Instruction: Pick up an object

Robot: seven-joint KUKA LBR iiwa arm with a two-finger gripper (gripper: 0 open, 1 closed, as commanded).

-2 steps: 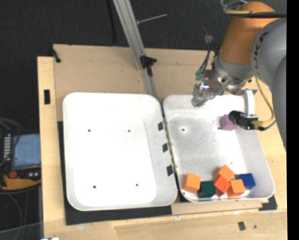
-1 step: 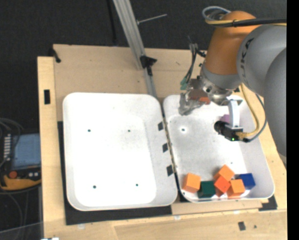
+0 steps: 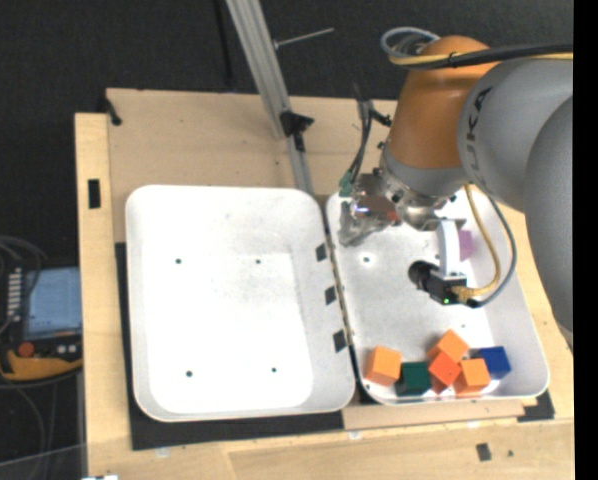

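Nearest the camera, the blocks are sitting bunched along the front wall of the right bin (image 3: 514,298): an orange block (image 3: 384,364) is touching a dark green block (image 3: 414,378), then come a red-orange block (image 3: 443,369), two more orange ones (image 3: 452,345) (image 3: 473,374) and a blue block (image 3: 494,360), all pressed close together. That crowding is looking like the main risk: a claw closing there is likely to be catching two at once, or nudging one against the wall and letting it slip. The left bin (image 3: 159,268) is lying beside it. Farther back, the gripper (image 3: 357,218) is hanging over the rear left corner of the right bin, well apart from the blocks, so a grasp here is probably closing on nothing; whether the claw is wide or narrow I cannot tell. On the grey arm (image 3: 519,128), letters reading "KU" are showing, the rest curving out of sight.
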